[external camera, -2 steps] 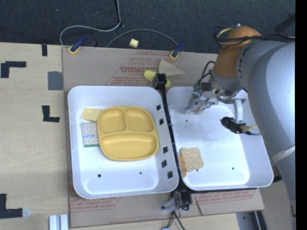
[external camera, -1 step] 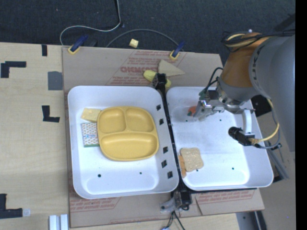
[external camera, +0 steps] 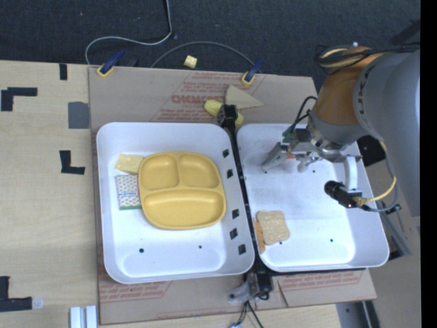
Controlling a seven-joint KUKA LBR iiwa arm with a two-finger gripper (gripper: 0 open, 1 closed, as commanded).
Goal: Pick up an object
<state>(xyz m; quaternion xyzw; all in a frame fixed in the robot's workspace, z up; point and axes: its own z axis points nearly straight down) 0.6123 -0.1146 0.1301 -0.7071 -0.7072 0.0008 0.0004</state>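
My gripper (external camera: pixel 285 163) hangs over the upper part of the right bin (external camera: pixel 341 251), its fingers spread open with nothing between them. A tan slice of toast (external camera: pixel 272 226) lies flat at that bin's lower left, well below the gripper and apart from it. In the left bin (external camera: pixel 171 265) a yellow divided plate (external camera: pixel 182 188) takes up the middle. A small patterned block (external camera: pixel 127 190) and a pale yellow slice (external camera: pixel 128 163) lie against the plate's left edge.
The grey arm with its orange band (external camera: pixel 341 94) covers the right bin's upper right corner. A black divider with clips (external camera: pixel 235 183) runs between the bins. On the cardboard behind them lie a yellow piece (external camera: pixel 213 106) and a tan wedge (external camera: pixel 244 98).
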